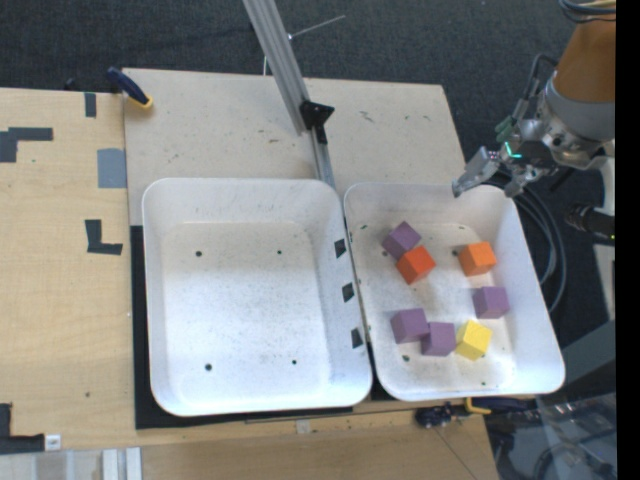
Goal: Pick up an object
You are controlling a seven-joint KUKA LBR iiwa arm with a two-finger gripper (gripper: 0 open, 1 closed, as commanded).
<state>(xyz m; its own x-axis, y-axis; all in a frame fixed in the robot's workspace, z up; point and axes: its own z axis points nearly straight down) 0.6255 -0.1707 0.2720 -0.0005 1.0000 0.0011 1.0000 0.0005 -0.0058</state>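
Note:
The right bin (520,258) holds several small blocks: a purple one (402,238) touching an orange-red one (416,264), an orange one (477,258), a purple one (490,301), two purple ones (409,325) (438,338) side by side, and a yellow one (474,339). My gripper (490,176) hangs over the far right corner of that bin, above the rim and apart from every block. Its two dark fingers stand spread with nothing between them.
The left bin (160,228) lies beside the right one. A slanted metal rail (280,58) runs down to the gap between the bins. A blue-and-yellow tool (130,88) lies on the bench at the far left. Cables hang at the right.

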